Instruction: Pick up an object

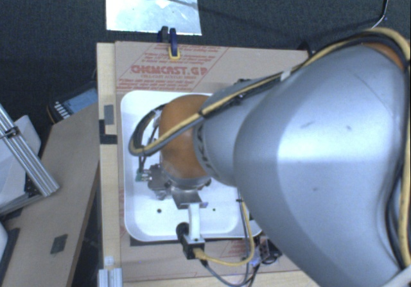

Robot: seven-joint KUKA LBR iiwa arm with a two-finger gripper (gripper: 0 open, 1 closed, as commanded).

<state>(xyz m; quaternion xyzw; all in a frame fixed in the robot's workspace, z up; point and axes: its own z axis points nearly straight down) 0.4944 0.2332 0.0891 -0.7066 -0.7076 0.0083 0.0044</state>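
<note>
**Figure: Arm lowered over a white bin during a pick attempt**

The arm (308, 151) is shown reaching in from the right. Its orange band (174, 135) and wrist are held steeply downward over the middle of the white bin (136, 212). The gripper (174, 188) is seen from above and behind, towards the bin's near edge. Whether it is spread or pressed together cannot be told, since its working end is covered by the wrist. The object to be picked up is hidden. The bin's left wall and near-left corner are bare, so anything aimed at is judged to lie under the wrist. A vertical approach is presumably chosen so that a thing on the shallow floor can be taken from above. The bin is seated on a cardboard sheet (168, 64), which is held at the far edge of the bench (106, 202) by a clamp (171, 42), probably to prevent sliding.
</note>
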